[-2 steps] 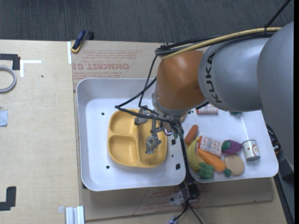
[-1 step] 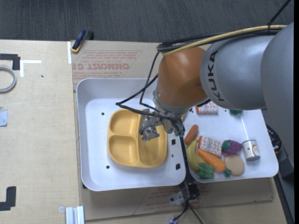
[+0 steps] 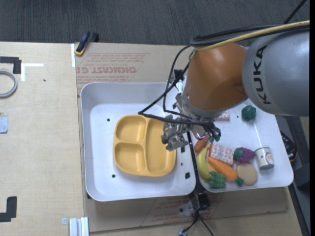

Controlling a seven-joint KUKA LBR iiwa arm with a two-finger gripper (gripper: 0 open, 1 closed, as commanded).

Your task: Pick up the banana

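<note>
Banana (image 3: 201, 161), likely light, smooth and bruisable, lies just right of the gripper (image 3: 172, 139), whose opening I cannot tell; grasp mid-curve.

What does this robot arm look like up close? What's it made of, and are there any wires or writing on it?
The arm is a thick, smooth grey casing with KUKA in black letters on its side. Towards the wrist sits a broad, rounded orange band. Thin black cables loop from the wrist, and a yellowish cable runs over the top. The gripper is a small, dark grey metal assembly.
</note>
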